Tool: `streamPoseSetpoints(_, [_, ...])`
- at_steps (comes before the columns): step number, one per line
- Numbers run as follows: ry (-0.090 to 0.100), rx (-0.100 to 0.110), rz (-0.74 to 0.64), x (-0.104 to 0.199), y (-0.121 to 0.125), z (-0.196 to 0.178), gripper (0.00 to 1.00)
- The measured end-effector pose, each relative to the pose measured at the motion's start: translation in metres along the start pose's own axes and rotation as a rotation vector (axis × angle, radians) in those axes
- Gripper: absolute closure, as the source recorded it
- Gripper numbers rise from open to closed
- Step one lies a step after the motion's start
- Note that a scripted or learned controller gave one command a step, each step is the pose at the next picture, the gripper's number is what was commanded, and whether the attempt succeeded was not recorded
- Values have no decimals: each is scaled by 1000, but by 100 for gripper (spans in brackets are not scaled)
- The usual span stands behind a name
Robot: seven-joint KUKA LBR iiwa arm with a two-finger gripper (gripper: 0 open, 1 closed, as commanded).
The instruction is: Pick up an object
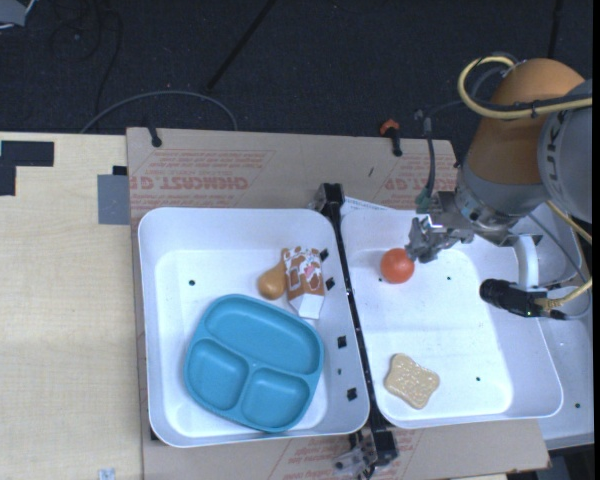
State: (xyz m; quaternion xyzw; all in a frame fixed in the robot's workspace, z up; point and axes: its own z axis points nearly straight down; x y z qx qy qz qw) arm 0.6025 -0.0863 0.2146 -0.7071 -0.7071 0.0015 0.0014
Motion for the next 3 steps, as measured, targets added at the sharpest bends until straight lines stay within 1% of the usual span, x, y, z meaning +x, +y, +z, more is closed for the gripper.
streamPoseSetpoints(1, [2,-3,-4,52,13,-10,100])
streamPoseSetpoints(2, [2,-2,-5,115,17,-8,100])
streamPoseSetpoints(3, [2,-1,-5,161,28,-1,100])
